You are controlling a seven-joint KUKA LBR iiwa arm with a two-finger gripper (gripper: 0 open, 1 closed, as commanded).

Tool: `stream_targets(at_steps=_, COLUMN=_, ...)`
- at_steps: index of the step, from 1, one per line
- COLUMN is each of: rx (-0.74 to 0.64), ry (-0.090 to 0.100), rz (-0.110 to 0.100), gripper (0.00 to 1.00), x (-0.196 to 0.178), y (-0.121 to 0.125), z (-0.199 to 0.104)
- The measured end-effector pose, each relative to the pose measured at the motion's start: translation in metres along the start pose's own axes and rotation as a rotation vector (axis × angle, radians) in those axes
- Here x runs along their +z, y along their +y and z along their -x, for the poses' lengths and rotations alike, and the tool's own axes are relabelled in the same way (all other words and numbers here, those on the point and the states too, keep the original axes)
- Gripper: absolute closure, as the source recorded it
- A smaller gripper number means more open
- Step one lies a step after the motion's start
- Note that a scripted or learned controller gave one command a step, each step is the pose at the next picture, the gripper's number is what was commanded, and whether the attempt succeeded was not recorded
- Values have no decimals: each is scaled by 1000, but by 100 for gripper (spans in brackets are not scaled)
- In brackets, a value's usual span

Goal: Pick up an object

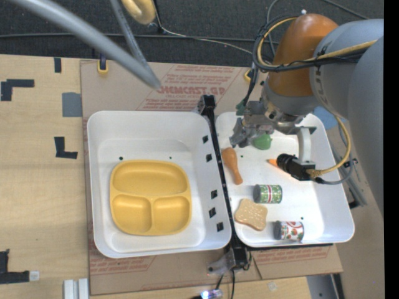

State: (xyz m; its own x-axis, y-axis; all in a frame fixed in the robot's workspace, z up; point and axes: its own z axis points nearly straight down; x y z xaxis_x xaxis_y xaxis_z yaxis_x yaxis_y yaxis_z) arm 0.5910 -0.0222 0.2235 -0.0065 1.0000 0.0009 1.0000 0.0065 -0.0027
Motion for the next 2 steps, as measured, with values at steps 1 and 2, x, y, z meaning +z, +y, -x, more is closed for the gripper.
stream_targets(at_steps=1, rx=0, ry=0, rz=0, gripper=100, x=0, y=7, z=-51)
stream_targets(at_steps=2, rx=0, ry=-1, rz=0, gripper=100, x=9, y=22, z=-103)
